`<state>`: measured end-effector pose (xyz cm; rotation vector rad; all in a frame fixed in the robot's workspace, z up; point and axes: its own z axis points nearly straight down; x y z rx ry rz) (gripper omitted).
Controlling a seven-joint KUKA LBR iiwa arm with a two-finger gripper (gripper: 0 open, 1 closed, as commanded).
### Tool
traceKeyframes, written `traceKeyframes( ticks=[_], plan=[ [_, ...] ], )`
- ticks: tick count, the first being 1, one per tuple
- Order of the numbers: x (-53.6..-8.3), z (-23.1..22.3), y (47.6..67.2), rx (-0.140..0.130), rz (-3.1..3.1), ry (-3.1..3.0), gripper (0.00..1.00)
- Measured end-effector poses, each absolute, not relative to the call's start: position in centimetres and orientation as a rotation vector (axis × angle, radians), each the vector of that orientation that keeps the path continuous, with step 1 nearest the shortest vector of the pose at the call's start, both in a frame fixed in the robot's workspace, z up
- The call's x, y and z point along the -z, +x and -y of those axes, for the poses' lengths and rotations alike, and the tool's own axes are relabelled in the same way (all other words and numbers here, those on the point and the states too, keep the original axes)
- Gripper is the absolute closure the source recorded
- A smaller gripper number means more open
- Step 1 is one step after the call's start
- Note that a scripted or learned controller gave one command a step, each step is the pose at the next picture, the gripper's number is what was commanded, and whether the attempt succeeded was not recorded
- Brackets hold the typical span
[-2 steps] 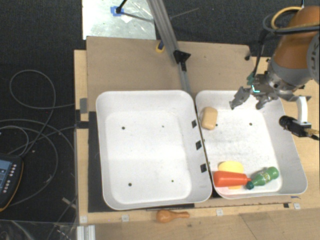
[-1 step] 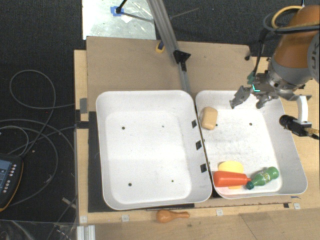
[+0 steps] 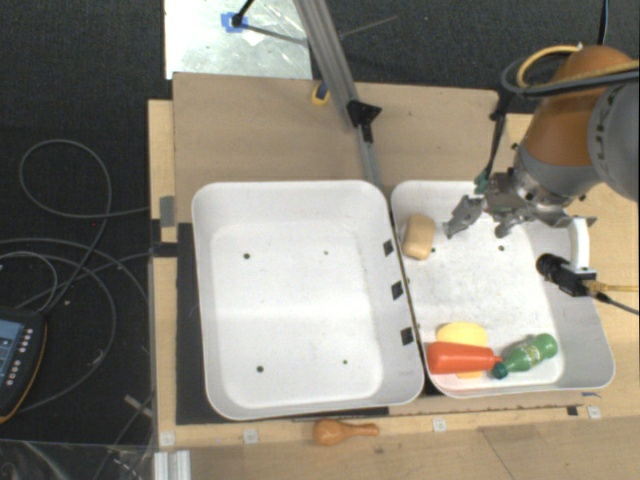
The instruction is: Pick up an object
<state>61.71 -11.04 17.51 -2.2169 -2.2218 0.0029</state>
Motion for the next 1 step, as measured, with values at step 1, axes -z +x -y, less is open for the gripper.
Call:
traceKeyframes(
  ticks=[1],
  plan=[
    [-11.24,10.7,61.68,-0.004,2.221,-2.217,0.0]
  ],
)
